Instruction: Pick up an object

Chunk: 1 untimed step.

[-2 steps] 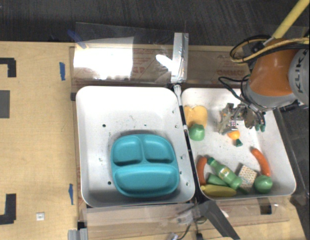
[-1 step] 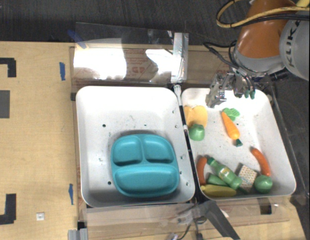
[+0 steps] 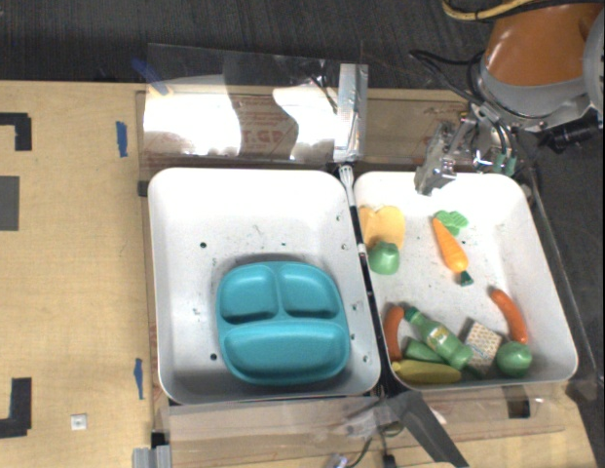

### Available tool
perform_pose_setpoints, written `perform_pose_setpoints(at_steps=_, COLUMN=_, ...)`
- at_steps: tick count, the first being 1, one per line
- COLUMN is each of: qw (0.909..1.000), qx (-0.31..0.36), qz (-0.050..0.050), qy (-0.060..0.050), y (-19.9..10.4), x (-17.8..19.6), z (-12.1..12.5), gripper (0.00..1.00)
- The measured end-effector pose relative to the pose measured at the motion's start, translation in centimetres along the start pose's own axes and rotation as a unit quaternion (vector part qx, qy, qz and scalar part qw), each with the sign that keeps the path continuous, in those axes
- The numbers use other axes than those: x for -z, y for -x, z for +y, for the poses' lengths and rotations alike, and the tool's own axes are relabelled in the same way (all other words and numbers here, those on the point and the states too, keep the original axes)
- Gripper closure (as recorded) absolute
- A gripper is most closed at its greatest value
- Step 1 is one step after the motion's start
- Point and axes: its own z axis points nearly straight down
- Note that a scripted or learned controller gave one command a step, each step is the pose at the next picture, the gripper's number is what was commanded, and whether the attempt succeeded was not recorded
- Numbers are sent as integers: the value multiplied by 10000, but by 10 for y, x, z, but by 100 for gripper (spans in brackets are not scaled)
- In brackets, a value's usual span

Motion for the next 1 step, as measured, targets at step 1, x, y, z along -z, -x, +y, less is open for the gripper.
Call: perform_pose_setpoints(at_steps=1, qw=9979, qx=645, qz=16, qy=-6, y=12, x=20, z=-15, gripper=100)
